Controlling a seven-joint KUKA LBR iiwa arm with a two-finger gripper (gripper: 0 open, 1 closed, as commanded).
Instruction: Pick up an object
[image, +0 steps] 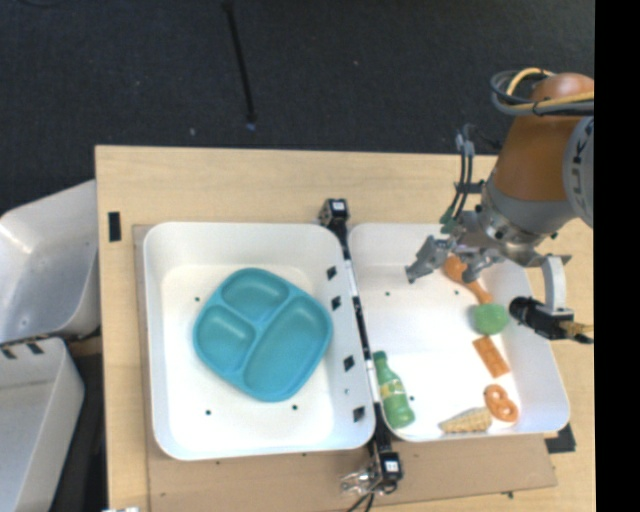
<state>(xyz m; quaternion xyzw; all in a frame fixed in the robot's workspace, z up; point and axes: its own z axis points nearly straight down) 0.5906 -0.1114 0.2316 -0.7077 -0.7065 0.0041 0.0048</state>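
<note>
Orange carrot (470, 282) is seen in the right bin (420, 330), at the tips of the hand (452, 262), whose fingers are spread; a grip on it cannot be told.

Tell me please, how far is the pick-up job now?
Done: the gripper is down in the right bin, at an orange object near the far wall. In hand: nothing clearly gripped. Left: grasp and lift. The green bottle, green object and pretzel lie untouched.
</note>
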